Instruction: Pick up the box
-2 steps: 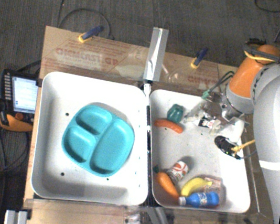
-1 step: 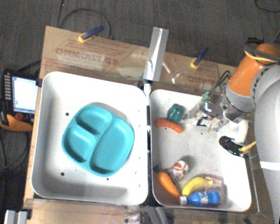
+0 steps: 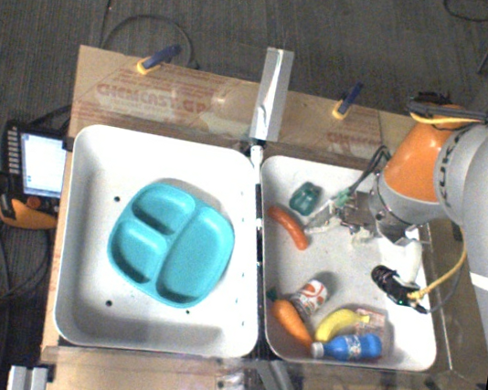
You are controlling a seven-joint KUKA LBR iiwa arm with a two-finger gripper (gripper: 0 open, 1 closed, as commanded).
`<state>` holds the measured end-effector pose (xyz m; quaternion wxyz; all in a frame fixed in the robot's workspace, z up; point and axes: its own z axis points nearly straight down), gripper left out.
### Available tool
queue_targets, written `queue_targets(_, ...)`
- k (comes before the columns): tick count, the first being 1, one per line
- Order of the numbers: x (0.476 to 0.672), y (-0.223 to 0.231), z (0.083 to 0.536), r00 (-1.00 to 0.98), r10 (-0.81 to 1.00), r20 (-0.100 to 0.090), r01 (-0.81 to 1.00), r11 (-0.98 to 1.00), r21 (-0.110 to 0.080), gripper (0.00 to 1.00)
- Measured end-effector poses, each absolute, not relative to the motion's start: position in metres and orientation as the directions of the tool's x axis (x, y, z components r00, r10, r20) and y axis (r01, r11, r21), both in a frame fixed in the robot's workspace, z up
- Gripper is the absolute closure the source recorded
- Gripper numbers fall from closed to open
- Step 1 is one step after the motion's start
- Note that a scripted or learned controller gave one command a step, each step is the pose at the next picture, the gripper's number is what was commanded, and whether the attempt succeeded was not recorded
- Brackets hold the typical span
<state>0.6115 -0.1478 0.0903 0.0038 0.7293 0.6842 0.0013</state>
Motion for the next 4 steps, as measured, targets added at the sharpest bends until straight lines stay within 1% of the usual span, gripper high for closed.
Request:
queue_targets(1, 0.541, -0.132, 0.091, 0.058, 0.998, -0.003, 0.998, -0.058, 0.012, 0.00)
queue_targets(2, 0.577, -0.103, 0.091, 0.066, 0.998, -0.005, 0.998, -0.066, 0.014, 0.00)
queue_targets(3, 0.636, -0.140, 0.088, 0.250, 0.968, 0.005, 0.968, -0.250, -0.035, 0.00)
queue_targets(4, 0.543, -0.175, 0.091, 0.190, 0.982, -0.002, 0.982, -0.190, 0.009, 0.00)
